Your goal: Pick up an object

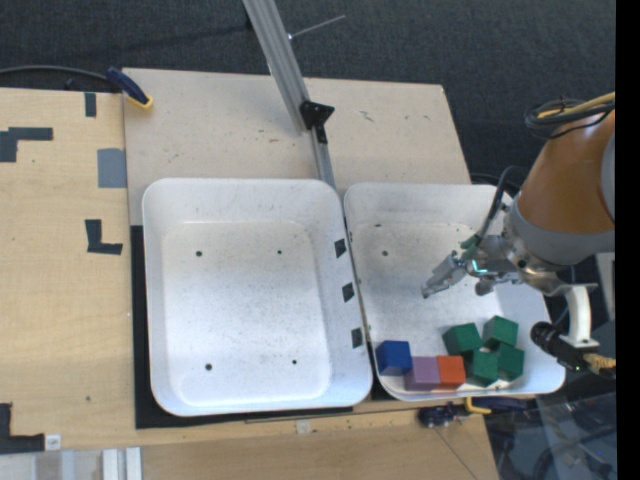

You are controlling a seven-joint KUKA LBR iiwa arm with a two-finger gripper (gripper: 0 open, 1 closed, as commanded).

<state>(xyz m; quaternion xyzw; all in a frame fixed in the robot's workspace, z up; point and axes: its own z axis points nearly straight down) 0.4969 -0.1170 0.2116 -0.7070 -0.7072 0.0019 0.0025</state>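
Nearest to us, along the front wall of the right bin (420,218), we see a cluster of small blocks: a blue block (394,356) at the left end, a purple block (426,371) touching an orange block (451,370) just beside it, and to their right a bunch of green blocks (487,348) piled close together toward the bin's front right corner. All of them lie in the right bin, pressed near its front rim. A little farther back, above the middle of that same bin, we find the gripper (440,282), reaching in from the right on the grey arm with its orange band (565,173); it hangs apart from the blocks, its tip pointing left and slightly down, and we see nothing between its fingers, though we cannot tell how wide they stand. To the left sits the left bin (160,208), its white floor speckled with dark dust. Beyond both bins the wooden tabletop (220,118) carries a slanted metal rail (280,48) with a black clamp (316,115), and at the far left a blue and yellow tool (130,86) lies at the board's corner.
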